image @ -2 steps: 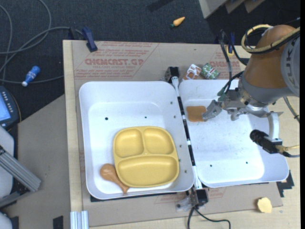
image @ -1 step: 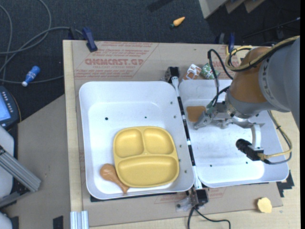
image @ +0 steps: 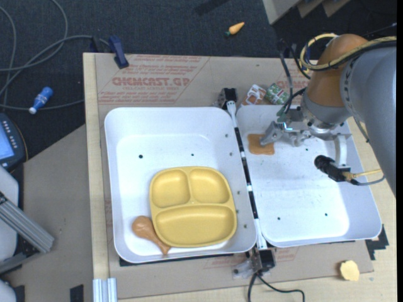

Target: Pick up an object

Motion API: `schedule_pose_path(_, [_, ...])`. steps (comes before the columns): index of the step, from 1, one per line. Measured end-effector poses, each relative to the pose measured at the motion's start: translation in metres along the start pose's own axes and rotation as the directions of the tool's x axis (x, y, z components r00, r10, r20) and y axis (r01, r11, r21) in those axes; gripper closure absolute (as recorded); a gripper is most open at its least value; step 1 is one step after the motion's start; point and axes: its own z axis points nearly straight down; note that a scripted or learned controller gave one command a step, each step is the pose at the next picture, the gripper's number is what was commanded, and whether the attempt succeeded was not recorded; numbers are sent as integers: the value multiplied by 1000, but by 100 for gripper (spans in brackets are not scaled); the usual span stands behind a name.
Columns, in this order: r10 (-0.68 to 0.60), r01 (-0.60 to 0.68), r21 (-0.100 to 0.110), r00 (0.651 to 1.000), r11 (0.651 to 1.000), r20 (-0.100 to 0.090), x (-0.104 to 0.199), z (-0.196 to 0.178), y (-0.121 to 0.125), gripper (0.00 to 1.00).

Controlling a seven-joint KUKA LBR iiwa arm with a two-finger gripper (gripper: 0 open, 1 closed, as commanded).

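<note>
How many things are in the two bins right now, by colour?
Yellow: 1, the divided plate in the left bin.
Orange-tan: 2, the drumstick beside the plate, and the flat piece in the right bin by the claw.
Total: 3

Two white bins are sitting mid-frame: the left bin (image: 126, 137) and the right bin (image: 302, 212), both speckled with small dark dots. A mustard-yellow divided plate (image: 192, 206) is showing in the left one, with an orange-tan drumstick toy (image: 148, 230) at its lower left. An orange-brown flat piece (image: 259, 145) is lying at the right bin's upper left. The desk (image: 164, 80) is showing tan with red lettering. A grey arm (image: 371, 74) with an orange band (image: 330, 80) is entering at upper right, ending in a silvery tool (image: 280, 133).
</note>
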Motion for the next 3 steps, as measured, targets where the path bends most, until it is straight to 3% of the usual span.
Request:
schedule_pose_path(1, [-2,2,1,1000,1000,-2,24,0,32,0])
schedule_pose_path(2, [4,-4,10,1000,1000,-3,25,0,-3,0])
schedule_pose_path(3, [0,0,1,1000,1000,-1,24,0,32,0])
